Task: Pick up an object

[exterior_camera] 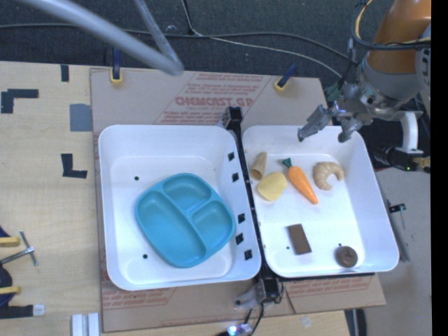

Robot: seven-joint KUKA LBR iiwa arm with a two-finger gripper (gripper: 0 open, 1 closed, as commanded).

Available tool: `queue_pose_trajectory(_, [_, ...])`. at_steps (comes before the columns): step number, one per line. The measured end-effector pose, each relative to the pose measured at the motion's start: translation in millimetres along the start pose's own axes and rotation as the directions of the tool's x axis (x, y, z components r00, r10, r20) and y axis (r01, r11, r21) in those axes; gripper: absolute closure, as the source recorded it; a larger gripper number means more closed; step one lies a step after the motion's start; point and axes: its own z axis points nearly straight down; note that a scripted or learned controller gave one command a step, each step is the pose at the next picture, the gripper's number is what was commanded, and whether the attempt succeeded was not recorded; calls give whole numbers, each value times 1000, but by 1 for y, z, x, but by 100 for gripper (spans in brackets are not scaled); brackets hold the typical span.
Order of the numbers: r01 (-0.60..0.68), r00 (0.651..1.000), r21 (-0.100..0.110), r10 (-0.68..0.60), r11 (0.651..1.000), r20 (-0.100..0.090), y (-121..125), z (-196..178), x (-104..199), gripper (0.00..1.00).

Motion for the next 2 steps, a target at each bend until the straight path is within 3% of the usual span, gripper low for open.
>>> queue_pose_trajectory(1, [3, 1000, -12, -3, 1000, 2, 2, -7, 0, 0])
queue_pose_trajectory(2, [3, 1000, -9, -3, 1000, 2, -1, 37, 4, 0])
